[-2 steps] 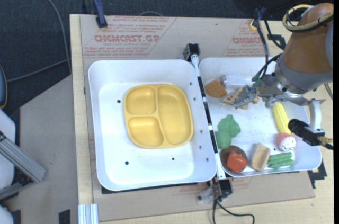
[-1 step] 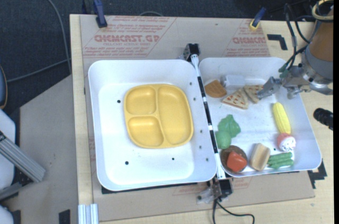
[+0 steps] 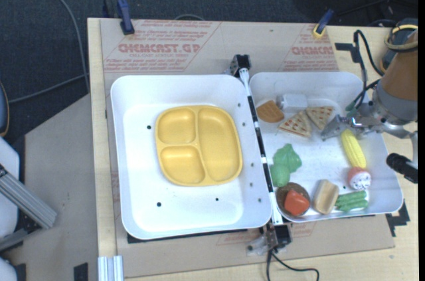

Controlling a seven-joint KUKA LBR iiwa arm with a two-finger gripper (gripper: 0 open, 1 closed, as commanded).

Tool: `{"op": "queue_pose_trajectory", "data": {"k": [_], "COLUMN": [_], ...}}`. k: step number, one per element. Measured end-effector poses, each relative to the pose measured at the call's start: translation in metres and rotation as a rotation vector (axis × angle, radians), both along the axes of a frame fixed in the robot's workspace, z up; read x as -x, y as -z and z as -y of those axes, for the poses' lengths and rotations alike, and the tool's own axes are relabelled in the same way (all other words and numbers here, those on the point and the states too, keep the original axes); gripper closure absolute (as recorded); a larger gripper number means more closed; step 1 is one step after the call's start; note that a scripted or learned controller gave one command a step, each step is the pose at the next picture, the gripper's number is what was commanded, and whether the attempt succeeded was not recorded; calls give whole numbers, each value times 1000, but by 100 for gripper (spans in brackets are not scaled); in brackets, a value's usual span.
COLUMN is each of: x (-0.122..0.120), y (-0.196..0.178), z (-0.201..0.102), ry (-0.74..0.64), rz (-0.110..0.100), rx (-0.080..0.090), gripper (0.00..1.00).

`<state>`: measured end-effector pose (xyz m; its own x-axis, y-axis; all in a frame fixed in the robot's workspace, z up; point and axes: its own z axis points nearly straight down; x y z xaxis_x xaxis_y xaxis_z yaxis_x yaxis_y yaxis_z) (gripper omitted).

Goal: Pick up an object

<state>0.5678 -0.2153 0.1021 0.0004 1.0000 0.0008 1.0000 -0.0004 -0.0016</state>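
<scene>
The right bin (image 3: 378, 160) holds several toy foods. An orange cookie (image 3: 269, 111), a small white-grey piece (image 3: 292, 101) and two waffle wedges (image 3: 297, 125) lie along its far side. A yellow corn cob (image 3: 353, 149) lies at mid right. A green leafy piece (image 3: 285, 164) sits near the left wall. At the near side are a red tomato on a brown base (image 3: 295, 200), a bread roll (image 3: 325, 196), green beans (image 3: 352, 201) and a red-and-white radish (image 3: 358, 177). My gripper (image 3: 340, 127) hangs low between the right waffle wedge (image 3: 320, 115) and the top of the corn cob.
The left bin (image 3: 133, 160) carries a yellow divided plate (image 3: 198, 143). A black clamp bar (image 3: 255, 140) runs between the two bins. The grey arm with its orange band (image 3: 400, 77) enters over the right bin's far right corner. Blue clips sit on the cardboard at the back.
</scene>
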Motion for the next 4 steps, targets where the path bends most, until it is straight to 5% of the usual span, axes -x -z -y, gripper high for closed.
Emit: {"op": "queue_pose_trajectory", "data": {"k": [1,2,3,4], "x": [10,10,-52,-29], "y": [18,7,17,-83], "z": [0,2,-55,-145], "ry": [-3,-2,-2,-2], "rz": [0,2,3,3], "rx": [-5,-1,0,0], "gripper": [0,100,100,100]}}
